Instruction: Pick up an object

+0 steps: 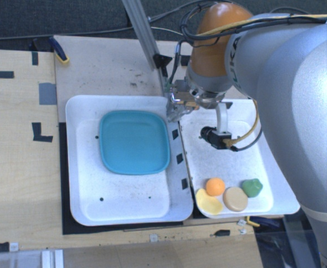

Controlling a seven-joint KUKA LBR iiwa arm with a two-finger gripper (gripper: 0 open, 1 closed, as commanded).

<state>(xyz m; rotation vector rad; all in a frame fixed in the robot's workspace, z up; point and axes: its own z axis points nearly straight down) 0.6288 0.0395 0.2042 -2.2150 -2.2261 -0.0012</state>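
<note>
Gripper [176, 109] sits over the bin divider [184, 169], beside the blue plate [134, 142]; grip state can't be told. Descending here risks hitting the divider and grabbing nothing.

Grey arm [286, 71], orange wrist band [214, 38]

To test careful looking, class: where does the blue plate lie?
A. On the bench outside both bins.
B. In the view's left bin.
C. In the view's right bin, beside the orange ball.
B: the blue plate lies flat in the left bin, while the orange ball sits in the right bin, at its near corner.
</note>
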